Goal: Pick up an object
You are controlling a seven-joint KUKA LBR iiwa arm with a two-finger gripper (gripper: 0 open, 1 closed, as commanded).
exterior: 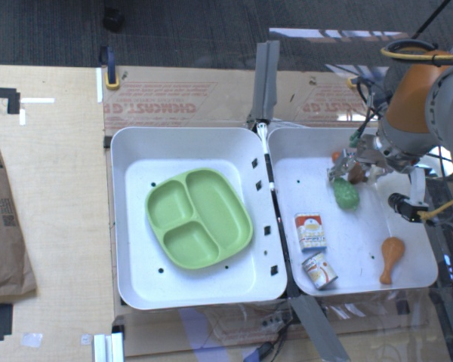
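My gripper hangs low over the back of the right bin, reaching in from the right. A green lumpy object lies just in front of and below it, touching or nearly touching it. A small brown thing shows at the gripper's tip; I cannot tell whether it is held. Further forward in the same bin lie a small red and white carton, a small can on its side and a tan drumstick.
The left bin holds a green divided plate. A grey divider post stands behind the joint of the two bins. A brown paper bag lies on the bench at far left. Cables hang beside the arm at right.
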